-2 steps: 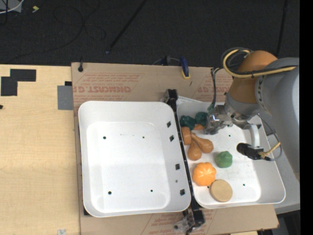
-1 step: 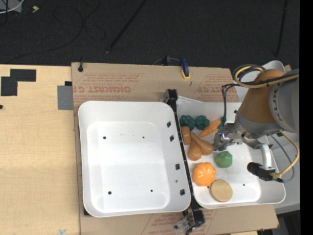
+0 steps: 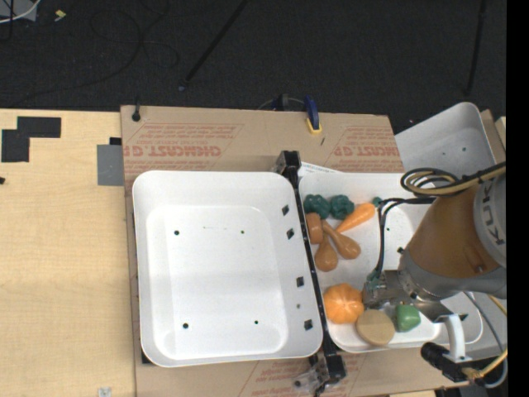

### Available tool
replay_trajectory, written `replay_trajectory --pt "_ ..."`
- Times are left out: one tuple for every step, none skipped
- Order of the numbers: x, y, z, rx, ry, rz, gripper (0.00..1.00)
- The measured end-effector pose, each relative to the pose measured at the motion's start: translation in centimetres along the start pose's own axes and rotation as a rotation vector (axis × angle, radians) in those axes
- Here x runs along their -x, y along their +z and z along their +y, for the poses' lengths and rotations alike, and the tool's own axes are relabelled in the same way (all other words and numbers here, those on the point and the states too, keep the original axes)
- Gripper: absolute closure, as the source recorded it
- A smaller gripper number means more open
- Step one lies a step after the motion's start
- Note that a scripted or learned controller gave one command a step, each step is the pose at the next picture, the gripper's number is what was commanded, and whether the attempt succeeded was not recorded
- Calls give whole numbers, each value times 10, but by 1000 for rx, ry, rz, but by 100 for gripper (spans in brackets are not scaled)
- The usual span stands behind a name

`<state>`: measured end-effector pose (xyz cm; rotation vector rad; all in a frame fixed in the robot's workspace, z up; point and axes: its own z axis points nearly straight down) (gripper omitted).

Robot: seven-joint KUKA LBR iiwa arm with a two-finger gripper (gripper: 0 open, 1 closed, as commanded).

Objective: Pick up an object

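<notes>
The right bin [image 3: 357, 347] holds a round orange fruit [image 3: 342, 303], a tan disc [image 3: 376, 330], a green piece [image 3: 407, 316], a carrot [image 3: 357, 217], a dark green leafy toy [image 3: 328, 205] and brown pear-like shapes [image 3: 328, 242]. My gripper [image 3: 382, 292] reaches down into this bin from the right, just right of the orange fruit and above the tan disc. The arm's grey and orange wrist [image 3: 450, 246] covers most of the gripper.
The left bin [image 3: 216, 267] lies beside the right one, a black clip strip [image 3: 299, 246] along the shared edge. Both bins rest on cardboard [image 3: 215, 147] on the wooden bench. A cable [image 3: 383, 238] loops over the right bin.
</notes>
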<state>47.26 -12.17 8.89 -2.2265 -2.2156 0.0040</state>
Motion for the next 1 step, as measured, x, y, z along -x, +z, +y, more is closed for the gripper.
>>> replay_trajectory --pt "18 -6 68 5 -5 0 100"
